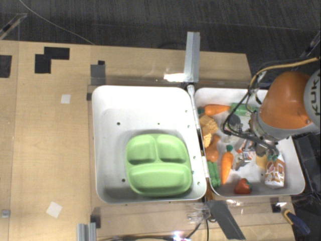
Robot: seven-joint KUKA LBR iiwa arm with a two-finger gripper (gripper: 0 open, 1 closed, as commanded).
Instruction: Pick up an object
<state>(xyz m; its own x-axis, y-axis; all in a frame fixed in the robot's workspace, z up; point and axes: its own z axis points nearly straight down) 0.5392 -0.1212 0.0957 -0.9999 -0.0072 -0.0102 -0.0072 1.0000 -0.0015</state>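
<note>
Wooden bench (45, 149) under two white bins; green tray (158, 164) lower middle; toy food, carrot (226, 166) included, lower right beneath gripper (249, 152); grip state impossible to tell; nothing visibly lifted, so pick probably still ahead.

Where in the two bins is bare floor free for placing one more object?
Left bin: bare white floor between its far wall and the green divided plate, plus a strip along its left wall. Right bin: crowded with carrots, a carton and the arm; little room.
</note>
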